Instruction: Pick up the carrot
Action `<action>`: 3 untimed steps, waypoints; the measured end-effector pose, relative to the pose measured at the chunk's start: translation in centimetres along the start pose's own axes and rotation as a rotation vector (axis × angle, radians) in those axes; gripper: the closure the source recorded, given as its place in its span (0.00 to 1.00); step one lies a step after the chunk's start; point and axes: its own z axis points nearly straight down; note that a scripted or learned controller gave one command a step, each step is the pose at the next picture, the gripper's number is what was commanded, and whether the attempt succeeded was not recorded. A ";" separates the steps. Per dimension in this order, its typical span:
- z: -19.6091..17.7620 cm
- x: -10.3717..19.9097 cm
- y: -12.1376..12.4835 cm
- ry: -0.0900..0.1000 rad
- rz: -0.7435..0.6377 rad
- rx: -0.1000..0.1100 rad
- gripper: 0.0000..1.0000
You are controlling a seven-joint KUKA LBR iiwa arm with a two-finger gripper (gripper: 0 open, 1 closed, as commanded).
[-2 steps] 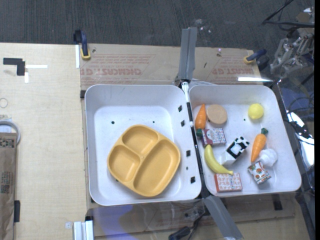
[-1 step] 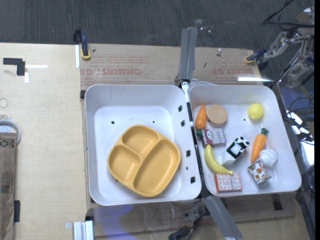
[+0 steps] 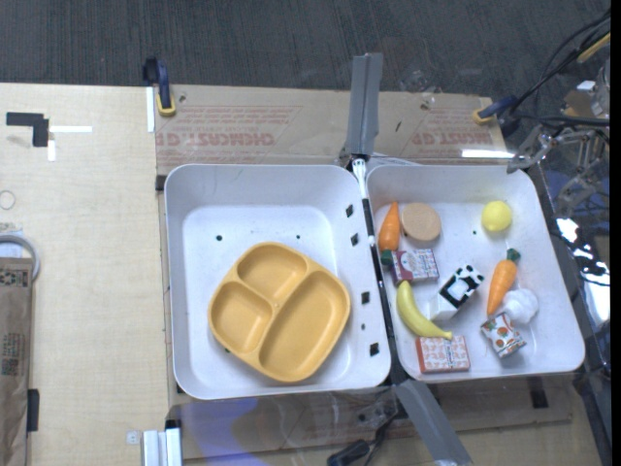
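Two carrots lie in the right bin (image 3: 553, 260). One orange carrot (image 3: 389, 227) rests upright against the bin's left wall, touching a round tan disc (image 3: 421, 222). The other carrot (image 3: 502, 282), with a green top, lies tilted near the right side, just above a white lumpy item (image 3: 521, 305) and to the right of a black-and-white object (image 3: 461, 287).
The right bin also holds a yellow ball (image 3: 497, 216), a banana (image 3: 417, 311), a pink carton (image 3: 417, 264) and two small red-printed boxes (image 3: 443, 354) (image 3: 502, 336). A yellow divided plate (image 3: 281, 309) sits in the left bin (image 3: 194, 260). Cables and metal fittings crowd the right edge.
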 end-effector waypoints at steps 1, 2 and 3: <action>14.4 -1.8 -0.9 -0.002 -0.401 0.000 0.00; 9.4 4.0 2.5 -0.001 -0.819 -0.002 0.00; 1.4 -0.2 0.0 -0.004 -1.075 -0.001 0.00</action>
